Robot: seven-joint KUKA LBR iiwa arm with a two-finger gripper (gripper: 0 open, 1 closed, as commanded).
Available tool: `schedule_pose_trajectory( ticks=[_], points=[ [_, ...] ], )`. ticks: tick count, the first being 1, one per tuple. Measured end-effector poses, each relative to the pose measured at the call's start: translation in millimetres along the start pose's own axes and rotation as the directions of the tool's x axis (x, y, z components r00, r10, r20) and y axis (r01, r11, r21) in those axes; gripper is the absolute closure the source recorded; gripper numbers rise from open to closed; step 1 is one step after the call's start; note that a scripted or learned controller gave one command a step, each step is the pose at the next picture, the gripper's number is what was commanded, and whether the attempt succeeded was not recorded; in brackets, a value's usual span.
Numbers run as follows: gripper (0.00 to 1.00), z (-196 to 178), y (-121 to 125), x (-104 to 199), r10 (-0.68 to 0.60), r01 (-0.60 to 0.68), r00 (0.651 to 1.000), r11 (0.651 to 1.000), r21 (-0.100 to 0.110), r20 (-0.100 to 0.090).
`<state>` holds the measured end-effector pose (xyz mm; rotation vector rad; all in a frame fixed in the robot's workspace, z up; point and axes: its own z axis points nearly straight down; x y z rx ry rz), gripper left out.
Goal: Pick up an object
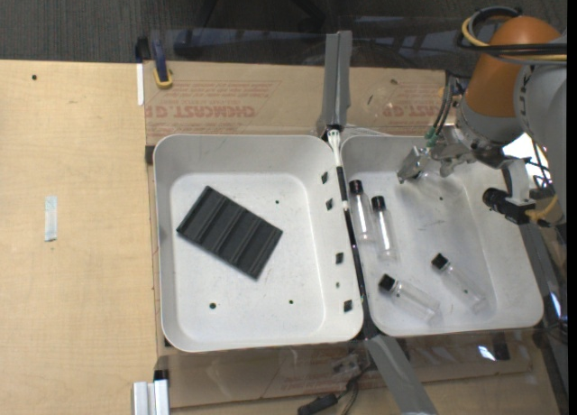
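A dark ridged rectangular panel lies flat and slanted in the left bin. Several clear vials with black caps lie in the right bin: two side by side near its left wall, one near the front, and one toward the right. My gripper hangs over the back of the right bin, above and to the right of the upper pair of vials. Nothing shows held in it.
A grey divider post rises between the bins at the back. Cardboard lies behind the bins and a wooden bench top stretches to the left. The arm's orange band sits at the upper right.
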<state>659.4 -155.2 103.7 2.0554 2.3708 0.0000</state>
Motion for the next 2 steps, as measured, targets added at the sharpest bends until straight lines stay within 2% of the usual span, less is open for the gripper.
schedule_pose_trajectory(
  ticks=[1, 2],
  points=[
    [1.00, -9, 0, 0, -0.001, 0.001, 1.000, 1.000, 0.000, 0.001],
    [1.00, -127, -28, 78, 0.002, -0.002, 1.000, 1.000, 0.004, -0.002]
  ],
)
